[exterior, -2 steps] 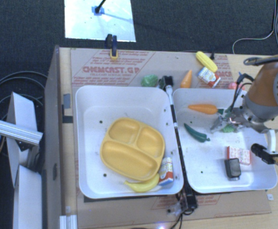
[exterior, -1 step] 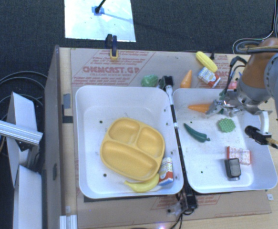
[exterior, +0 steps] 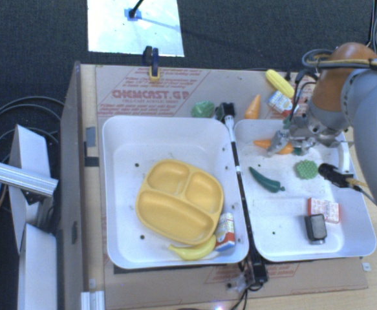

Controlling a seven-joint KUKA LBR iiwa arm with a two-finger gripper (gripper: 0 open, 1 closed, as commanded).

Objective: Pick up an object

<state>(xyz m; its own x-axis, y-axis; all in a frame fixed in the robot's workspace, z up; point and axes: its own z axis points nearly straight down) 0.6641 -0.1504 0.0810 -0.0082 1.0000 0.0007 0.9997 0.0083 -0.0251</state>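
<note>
Reading this as pick not done: gripper [exterior: 284, 143] low over the orange carrot [exterior: 264, 144] near the right bin [exterior: 369, 237]'s back edge, claw state I can't tell.

bench: clamp [exterior: 152, 61] | cables [exterior: 20, 112] | white box [exterior: 36, 237] | floor: pale sheet [exterior: 134, 18]

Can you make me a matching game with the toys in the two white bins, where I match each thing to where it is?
Things:
1. yellow plate
2. green pepper
3. banana
4. black block

Places:
A. right bin, near its front right corner
B. middle of the left bin
C. right bin, close to the divide between the bins
D. left bin, along its front edge

Pairs: 1-B, 2-C, 3-D, 4-A
</note>
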